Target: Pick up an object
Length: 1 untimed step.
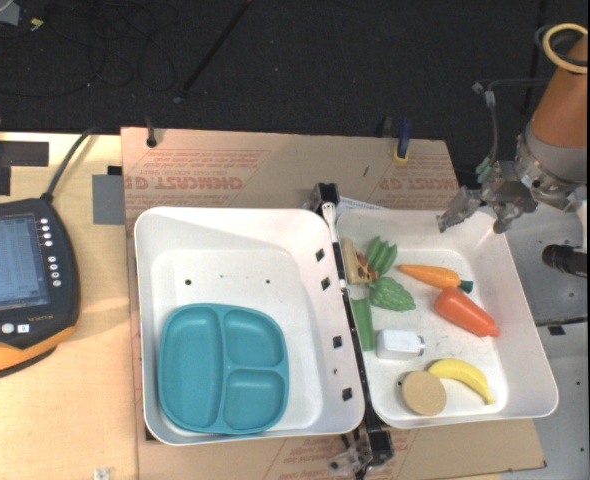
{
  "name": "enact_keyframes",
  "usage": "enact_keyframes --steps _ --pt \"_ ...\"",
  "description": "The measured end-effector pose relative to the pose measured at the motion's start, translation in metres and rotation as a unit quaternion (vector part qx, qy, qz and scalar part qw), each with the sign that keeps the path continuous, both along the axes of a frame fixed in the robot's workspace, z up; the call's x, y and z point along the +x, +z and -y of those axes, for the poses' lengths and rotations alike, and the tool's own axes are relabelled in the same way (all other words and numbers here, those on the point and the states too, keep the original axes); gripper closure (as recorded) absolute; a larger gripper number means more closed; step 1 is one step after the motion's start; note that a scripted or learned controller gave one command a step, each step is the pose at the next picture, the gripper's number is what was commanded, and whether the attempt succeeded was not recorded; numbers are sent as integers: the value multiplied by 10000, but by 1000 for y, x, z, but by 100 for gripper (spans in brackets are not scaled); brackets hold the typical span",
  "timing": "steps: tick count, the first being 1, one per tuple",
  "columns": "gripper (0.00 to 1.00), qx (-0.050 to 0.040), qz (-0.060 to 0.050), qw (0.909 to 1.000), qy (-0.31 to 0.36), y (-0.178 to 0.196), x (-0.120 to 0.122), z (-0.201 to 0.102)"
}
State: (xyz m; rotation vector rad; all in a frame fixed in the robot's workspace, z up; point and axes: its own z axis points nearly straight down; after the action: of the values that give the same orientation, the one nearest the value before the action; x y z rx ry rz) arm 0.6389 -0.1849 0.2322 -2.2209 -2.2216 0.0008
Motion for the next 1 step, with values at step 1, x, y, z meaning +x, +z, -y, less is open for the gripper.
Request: enact_keyframes --steps 1 --pt "0 13 -32 10000 12 -50 4 -29"
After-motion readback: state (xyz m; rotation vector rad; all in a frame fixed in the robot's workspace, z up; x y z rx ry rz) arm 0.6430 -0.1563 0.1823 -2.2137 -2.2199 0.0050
